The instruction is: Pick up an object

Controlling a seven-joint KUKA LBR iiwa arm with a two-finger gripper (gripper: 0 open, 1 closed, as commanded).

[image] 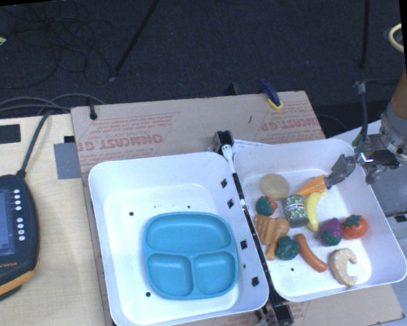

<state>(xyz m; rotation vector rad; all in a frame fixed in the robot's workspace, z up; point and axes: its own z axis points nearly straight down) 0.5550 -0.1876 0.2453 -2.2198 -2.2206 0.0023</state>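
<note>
Two shallow white bins sit side by side on a bench. The right bin (390, 265) holds a cluster of toy foods, and every place below is given relative to that bin. An orange carrot (313, 185) lies near its far right part, with its tip touching or just beside the claw (338, 171), which reaches in over the bin's right rim. Whether the claw is wide, narrow or gripping the carrot cannot be told, since it is small and dark. The main risk, as a judgement: if the claw closes only on the carrot's tapered tip, the smooth toy could slip out or pivot as it lifts. The carrot also lies against a yellow banana (312, 212) and a small patterned can (294, 209) toward the bin's middle, so a sideways nudge could shove those neighbours instead of securing anything. Nearer the bin's front right sit a purple piece (331, 231) and a red tomato (355, 227). The arm (394, 137) enters from beyond the bin's right wall, its wrist low and angled inward toward the bin's centre. The left bin (111, 184), beside the right bin, holds a blue divided plate (190, 254).
</note>
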